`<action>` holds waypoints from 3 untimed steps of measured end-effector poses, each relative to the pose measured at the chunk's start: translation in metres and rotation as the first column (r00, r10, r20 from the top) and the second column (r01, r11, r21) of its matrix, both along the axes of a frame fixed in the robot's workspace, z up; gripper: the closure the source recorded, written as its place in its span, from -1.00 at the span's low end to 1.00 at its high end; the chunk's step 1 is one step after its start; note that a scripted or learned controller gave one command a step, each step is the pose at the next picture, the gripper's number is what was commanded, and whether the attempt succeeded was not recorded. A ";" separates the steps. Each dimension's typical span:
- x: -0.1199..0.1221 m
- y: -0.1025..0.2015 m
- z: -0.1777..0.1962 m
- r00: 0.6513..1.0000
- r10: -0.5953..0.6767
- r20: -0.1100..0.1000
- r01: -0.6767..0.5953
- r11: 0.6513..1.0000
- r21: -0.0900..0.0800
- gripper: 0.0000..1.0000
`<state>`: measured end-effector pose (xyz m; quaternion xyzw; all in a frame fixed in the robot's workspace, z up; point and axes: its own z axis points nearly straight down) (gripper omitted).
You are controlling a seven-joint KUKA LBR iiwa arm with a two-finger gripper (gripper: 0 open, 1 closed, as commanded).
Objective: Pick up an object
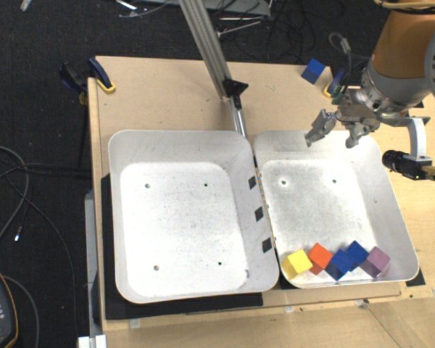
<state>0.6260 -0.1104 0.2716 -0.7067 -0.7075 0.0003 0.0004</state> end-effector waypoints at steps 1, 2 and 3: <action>0.018 -0.004 -0.135 1.000 -0.002 -0.007 0.002 1.000 0.000 -1.00; 0.018 -0.009 -0.178 1.000 -0.002 -0.002 0.002 1.000 -0.001 -1.00; -0.023 0.043 -0.071 1.000 0.006 0.007 -0.006 1.000 0.001 -1.00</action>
